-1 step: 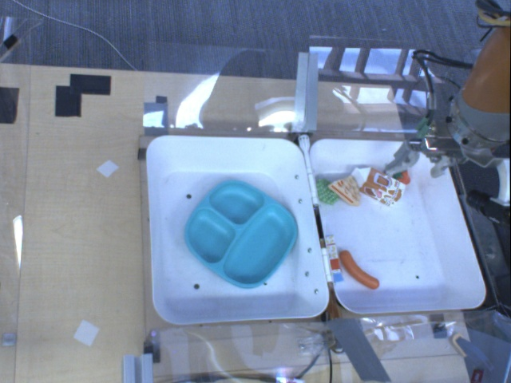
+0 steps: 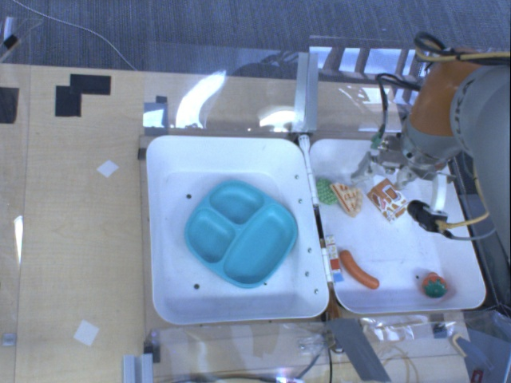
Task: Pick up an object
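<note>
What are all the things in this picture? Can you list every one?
white bins: two, white, side by side on the bench
plate: one, blue, with three sections, in the middle of the left bin
green toy: one, green, at the left edge of the right bin
waffle toy: one, tan with red squares, right bin, beside the green toy
small box: one, orange and white, right bin, right of the waffle toy
hot dog toy: one, orange-red, near the front of the right bin
round toy: one, red and green, front right corner of the right bin
arm: one, grey with an orange band, over the right bin
tool: one, dark, above the small box
</note>
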`<move>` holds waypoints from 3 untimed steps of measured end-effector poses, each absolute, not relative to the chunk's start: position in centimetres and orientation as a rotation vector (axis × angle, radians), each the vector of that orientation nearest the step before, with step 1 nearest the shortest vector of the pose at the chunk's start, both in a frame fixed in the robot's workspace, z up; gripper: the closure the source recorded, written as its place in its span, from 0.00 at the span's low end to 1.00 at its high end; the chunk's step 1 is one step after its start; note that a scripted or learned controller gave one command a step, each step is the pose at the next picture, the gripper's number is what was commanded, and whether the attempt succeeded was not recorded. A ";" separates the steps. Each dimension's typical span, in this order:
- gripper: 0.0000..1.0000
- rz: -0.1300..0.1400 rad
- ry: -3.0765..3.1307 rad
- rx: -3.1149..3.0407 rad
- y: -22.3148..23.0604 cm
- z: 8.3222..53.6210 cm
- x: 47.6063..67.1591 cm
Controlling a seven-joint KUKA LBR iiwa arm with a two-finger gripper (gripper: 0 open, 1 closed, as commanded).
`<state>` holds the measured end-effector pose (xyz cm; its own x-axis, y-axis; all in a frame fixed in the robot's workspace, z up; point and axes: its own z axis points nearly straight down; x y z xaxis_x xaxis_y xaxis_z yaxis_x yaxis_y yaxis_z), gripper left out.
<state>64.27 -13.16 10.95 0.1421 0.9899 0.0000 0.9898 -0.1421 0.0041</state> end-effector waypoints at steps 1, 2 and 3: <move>0.00 0.005 2.082 2.348 -16.3 8.6 63.2; 1.00 0.010 2.083 2.341 -16.2 9.8 63.5; 1.00 0.005 2.193 2.245 -7.6 20.4 65.9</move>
